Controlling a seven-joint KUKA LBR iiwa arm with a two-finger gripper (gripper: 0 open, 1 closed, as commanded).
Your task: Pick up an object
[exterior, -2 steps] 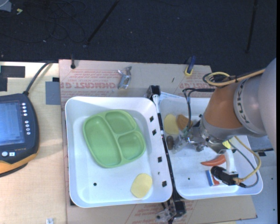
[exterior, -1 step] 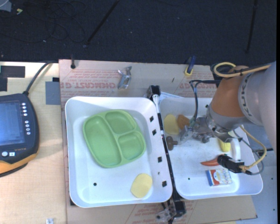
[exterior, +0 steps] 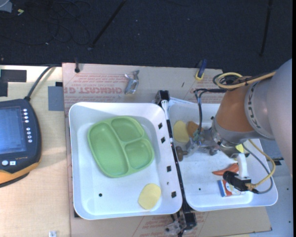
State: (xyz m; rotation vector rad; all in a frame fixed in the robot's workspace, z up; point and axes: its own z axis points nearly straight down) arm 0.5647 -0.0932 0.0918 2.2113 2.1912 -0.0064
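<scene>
My gripper (exterior: 184,148) is low in the right bin (exterior: 202,201), near that bin's left wall. It sits just below a pale yellow object (exterior: 180,130) and a small brown object (exterior: 192,128) at the bin's back left. The wrist, with its orange band (exterior: 233,114), covers the bin's back right. An orange carrot-like piece (exterior: 225,171) and a red and blue item (exterior: 225,188) lie at the front right of the same bin. A bit of yellow (exterior: 240,148) shows beside the wrist.
The left bin (exterior: 84,191) holds a green divided plate (exterior: 121,146) and a yellow round piece (exterior: 149,196) near its front. The wall between the bins (exterior: 170,152) runs close to the gripper. A tablet (exterior: 10,132) lies left of the bench. Cables loop around the wrist.
</scene>
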